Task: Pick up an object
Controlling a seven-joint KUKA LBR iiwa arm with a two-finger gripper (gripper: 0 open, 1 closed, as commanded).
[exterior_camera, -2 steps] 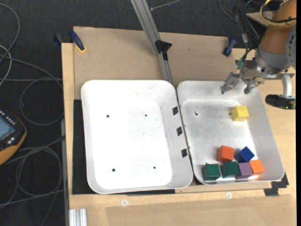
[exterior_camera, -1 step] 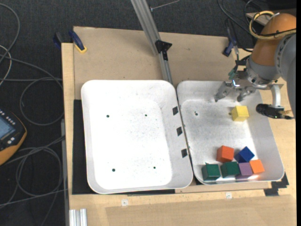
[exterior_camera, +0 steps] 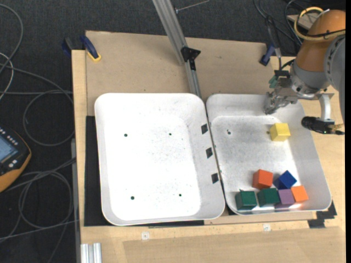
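Yellow cube point(exterior_camera: 279, 131) alone in the upper part of the right bin point(exterior_camera: 241, 147), right of frame centre, resting flat on the bin floor, apart from the rest. No writing or label legible on it.

Gripper point(exterior_camera: 272, 105) just up and left of that cube, over the bin's upper right corner, not touching it; nothing between the fingers, and whether wide or narrow cannot be told from this angle. Arm point(exterior_camera: 318, 48) entering from the upper right, orange band above grey wrist.

Six more cubes clustered in the lower right corner of the same bin: red cube point(exterior_camera: 263, 178) at upper left of the cluster, blue cube point(exterior_camera: 287, 179) just right of it, orange cube point(exterior_camera: 299, 193) at far right, purple cube point(exterior_camera: 285, 197) beside it, and two green cubes point(exterior_camera: 258, 198) side by side at lower left, touching. Seven cubes in all: one yellow, one red, one blue, one orange, one purple, two green. No brand or text readable on any.

Left bin point(exterior_camera: 148, 158) filling the centre left, white, speckled, with four dark dots on its floor. Two bins in total, side by side, joined by three black clips point(exterior_camera: 209, 152) along the seam.

Metal post point(exterior_camera: 173, 32) slanting from the top centre down to the bins' upper seam. Two blue clamps point(exterior_camera: 90, 48) at the bench's upper corners. Cables point(exterior_camera: 33, 92) across the dark floor at left; a yellow-edged device point(exterior_camera: 10, 155) at the left edge, screen text too small to read.
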